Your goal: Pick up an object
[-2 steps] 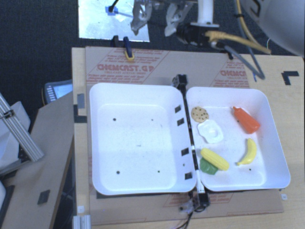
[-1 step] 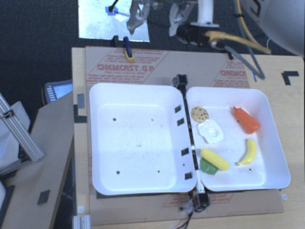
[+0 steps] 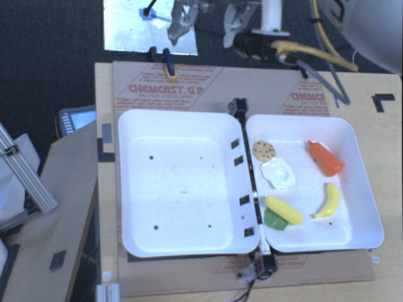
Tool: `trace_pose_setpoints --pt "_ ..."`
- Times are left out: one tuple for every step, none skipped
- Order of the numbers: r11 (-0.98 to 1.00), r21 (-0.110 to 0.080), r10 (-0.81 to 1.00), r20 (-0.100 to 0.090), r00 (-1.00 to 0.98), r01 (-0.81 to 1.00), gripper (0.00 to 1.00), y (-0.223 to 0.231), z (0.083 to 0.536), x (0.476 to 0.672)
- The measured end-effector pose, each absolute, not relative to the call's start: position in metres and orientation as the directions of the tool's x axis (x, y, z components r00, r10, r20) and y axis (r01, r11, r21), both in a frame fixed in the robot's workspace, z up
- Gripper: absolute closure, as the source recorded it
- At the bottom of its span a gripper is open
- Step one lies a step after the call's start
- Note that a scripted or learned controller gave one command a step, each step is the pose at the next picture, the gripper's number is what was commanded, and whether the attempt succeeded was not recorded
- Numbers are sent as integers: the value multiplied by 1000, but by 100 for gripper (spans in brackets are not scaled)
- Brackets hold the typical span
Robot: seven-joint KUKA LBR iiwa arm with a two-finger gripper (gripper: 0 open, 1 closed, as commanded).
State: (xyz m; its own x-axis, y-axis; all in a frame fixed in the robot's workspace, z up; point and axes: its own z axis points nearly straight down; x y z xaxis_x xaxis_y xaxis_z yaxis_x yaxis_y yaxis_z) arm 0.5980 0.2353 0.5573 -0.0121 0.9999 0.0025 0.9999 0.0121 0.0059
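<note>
My gripper (image 3: 200, 40) hangs high above the bench's far edge, beyond both bins, open with nothing between its fingers. All the objects lie in the right bin (image 3: 362, 181): a chocolate-chip cookie (image 3: 264, 150) near its far left corner, a white fried egg (image 3: 279, 173) just in front of it, an orange bottle-like toy (image 3: 325, 158) at the far right, a yellow banana (image 3: 328, 201) at the near right, and a corn cob (image 3: 283, 210) resting partly on a green piece (image 3: 273, 219) near the front left.
The left bin (image 3: 126, 168) adjoins the right one along a clipped centre seam (image 3: 247, 175). A shiny metal plate (image 3: 126, 17) lies beyond the bench. Yellow and grey cables (image 3: 315, 58) trail from the arm at the top right.
</note>
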Motion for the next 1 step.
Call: trace_pose_setpoints --pt "12 6 1000 3 -12 1000 0 235 557 598"
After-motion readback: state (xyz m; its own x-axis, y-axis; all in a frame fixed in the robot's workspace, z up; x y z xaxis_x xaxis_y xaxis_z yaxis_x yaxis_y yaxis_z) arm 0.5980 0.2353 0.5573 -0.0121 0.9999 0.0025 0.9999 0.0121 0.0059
